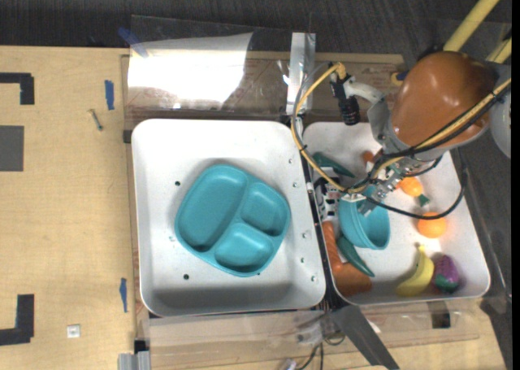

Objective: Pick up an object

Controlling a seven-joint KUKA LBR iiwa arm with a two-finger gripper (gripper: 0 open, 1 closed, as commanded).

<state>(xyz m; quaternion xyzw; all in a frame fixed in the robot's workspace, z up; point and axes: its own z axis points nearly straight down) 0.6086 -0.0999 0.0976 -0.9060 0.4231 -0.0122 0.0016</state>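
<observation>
While the arm's orange band hides much of the wrist, we see the gripper [382,185] low in the right bin [475,267] — whether its jaws are open or closed we cannot tell. Just below the jaws sits a teal bowl [366,228]; an orange [431,226] lies to their right, a banana [416,275] farther below. Well left of them, a teal divided plate [233,218] rests in the left bin [154,165].
</observation>
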